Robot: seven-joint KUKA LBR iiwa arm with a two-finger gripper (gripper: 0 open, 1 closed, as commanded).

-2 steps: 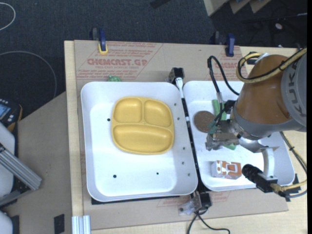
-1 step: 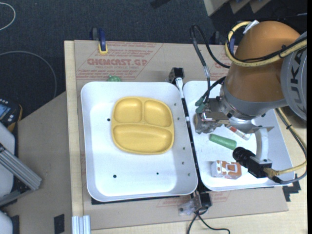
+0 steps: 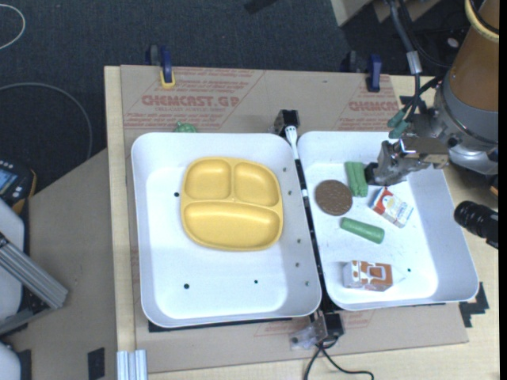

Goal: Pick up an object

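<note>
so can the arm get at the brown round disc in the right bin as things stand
Probably yes. The brown disc lies flat and uncovered in the right bin, and the end effector hangs close by. One green piece sits beside the disc, which may crowd a grasp.

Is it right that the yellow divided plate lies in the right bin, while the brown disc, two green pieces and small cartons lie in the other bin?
Not quite. The camera view shows the yellow divided plate in the left bin. The brown disc, the two green pieces and the small cartons lie in the other bin, the right one.
</note>
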